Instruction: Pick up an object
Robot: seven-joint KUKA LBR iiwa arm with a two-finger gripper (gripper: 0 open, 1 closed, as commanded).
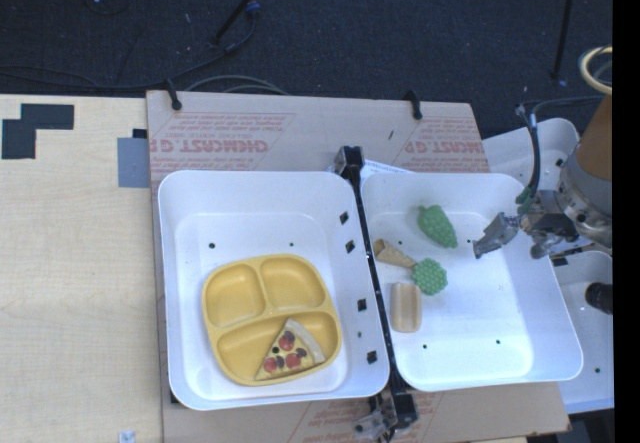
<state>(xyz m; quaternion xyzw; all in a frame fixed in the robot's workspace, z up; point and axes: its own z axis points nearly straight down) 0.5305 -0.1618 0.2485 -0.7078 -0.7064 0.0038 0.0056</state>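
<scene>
Gripper point(512, 234) at the right bin's point(520, 351) right edge, fingers spread, nothing between them. Green toys point(436, 225), point(430, 275) and a tan block point(405, 307) lie in that bin, apart from it.

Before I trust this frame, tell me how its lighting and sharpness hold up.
Camera view: even, bright light, the bins near washed-out white; soft shadows under the tray and the green toys; the gripper looks slightly blurred; the floor behind is dark and grainy.
</scene>
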